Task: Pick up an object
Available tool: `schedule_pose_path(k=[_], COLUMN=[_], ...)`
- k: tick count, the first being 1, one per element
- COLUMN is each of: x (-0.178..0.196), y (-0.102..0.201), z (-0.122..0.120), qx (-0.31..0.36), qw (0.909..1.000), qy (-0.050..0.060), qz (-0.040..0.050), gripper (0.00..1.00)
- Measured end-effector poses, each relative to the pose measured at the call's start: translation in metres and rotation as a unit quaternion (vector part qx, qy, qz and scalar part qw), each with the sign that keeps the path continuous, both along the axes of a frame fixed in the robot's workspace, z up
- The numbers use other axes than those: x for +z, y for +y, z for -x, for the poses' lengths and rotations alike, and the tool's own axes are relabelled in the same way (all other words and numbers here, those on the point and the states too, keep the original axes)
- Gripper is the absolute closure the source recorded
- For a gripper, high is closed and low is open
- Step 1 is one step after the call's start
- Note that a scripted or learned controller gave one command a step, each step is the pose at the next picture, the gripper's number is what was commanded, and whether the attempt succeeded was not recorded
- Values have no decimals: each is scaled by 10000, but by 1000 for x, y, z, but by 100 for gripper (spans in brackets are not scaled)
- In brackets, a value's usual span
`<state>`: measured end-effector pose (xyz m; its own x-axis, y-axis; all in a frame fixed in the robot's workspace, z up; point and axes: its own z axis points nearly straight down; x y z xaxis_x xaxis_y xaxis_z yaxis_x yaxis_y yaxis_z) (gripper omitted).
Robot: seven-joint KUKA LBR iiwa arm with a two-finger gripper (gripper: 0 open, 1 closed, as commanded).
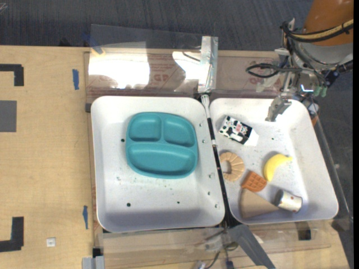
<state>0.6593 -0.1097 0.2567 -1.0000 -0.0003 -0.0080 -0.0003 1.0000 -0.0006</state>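
1. Positioning comes first: the gripper [276,112] hangs over the far right corner of the right bin [325,172], above the bin floor, with nothing between its fingers. How far apart the fingers stand cannot be told from this view.
2. Select a target. Nearest to the fingers, to their near-left, lies a small black-and-white packet [235,129]. A yellow lemon-shaped toy [276,166] sits directly nearward of the fingers, standing apart from its neighbours.
3. Avoid the crowded cluster further nearward and left: a round tan biscuit [231,165], an orange waffle piece [253,181], and a small white cylinder [289,200] on a brown card [255,205].
4. Centre the fingers over the chosen object before descending; the rounded lemon will likely roll if struck off-centre.
5. Disregard the teal divided plate [162,144] in the left bin [106,167].
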Motion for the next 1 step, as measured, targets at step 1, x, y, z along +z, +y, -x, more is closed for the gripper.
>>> schedule_pose_path(k=[1], x=[-159], y=[3], z=[-4], qx=[-1176], qw=[9930], qy=[87], qz=[-14], gripper=[0])
